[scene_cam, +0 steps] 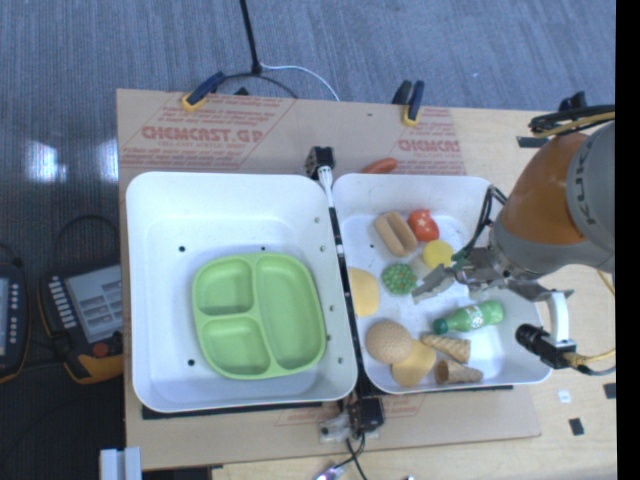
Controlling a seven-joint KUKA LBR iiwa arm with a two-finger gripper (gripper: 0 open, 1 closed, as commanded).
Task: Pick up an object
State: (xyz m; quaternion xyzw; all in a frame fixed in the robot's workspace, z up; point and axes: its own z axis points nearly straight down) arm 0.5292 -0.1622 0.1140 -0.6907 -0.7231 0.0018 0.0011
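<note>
gripper [437, 280] hangs with fingers spread and nothing in them over the right bin [500, 373], just beside the green bottle [470, 318] lying on its side. Probably light slick plastic and rolls easily, so I'd pinch across its middle

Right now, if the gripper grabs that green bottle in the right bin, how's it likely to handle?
The green bottle lies on its side, so a nudge would probably roll it. It looks smooth and glossy, so it may slip between fingers. It seems small, toy-like plastic, likely light and stiff. Cone-shaped pieces lie close beside it and could get bumped.
</note>
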